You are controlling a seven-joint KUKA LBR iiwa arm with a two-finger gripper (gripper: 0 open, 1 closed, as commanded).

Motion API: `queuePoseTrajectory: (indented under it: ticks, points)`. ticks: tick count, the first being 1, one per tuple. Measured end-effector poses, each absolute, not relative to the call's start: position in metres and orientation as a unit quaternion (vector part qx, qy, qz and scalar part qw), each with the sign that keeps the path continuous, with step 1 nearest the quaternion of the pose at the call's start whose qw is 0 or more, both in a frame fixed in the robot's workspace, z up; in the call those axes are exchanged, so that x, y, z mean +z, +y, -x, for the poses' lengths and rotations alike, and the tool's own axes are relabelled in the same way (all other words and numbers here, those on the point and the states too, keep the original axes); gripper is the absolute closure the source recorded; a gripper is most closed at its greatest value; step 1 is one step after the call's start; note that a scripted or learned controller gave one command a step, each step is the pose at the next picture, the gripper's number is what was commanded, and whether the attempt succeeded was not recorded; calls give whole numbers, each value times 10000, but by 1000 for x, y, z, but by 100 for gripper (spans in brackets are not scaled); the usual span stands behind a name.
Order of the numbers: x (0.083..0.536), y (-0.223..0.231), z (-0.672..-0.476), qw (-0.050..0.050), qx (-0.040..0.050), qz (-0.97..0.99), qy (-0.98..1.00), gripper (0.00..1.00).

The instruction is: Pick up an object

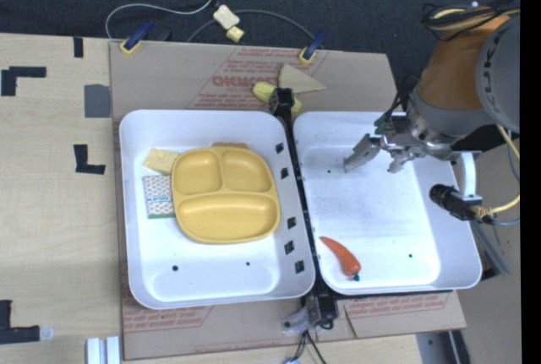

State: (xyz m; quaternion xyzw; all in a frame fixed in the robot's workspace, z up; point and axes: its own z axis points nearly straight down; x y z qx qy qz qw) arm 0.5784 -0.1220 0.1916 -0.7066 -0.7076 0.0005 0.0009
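- gripper (pixel 378 156) hangs over the right bin's (pixel 423 274) upper part, fingers spread, holding nothing.
- orange carrot (pixel 341 256) lies at that bin's lower left.
- left of it, another bin (pixel 139 269) holds a yellow tray (pixel 225 193).
- cardboard (pixel 347 71) underlies both.

My arm (pixel 499 58) is grey along its rounded outer casing, with a wide orange band (pixel 452 71) wrapping the segment above the wrist. Dark cables loop over the top of that band, and a yellowish cable trails off lower down beside a black fitting with a white bracket. My end effector (pixel 378 153) is pale metal, built of two slim grey fingers (pixel 359 154) under a cluttered silver mount.
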Motion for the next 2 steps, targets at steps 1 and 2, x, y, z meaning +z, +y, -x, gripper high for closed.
queuePoseTrajectory:
  ticks: [1, 2]
  points:
    - [119, -103, -501, 65, 37, 7073, -7069, 0]
    - [85, -94, -485, -33, -9, 7069, -7073, 0]
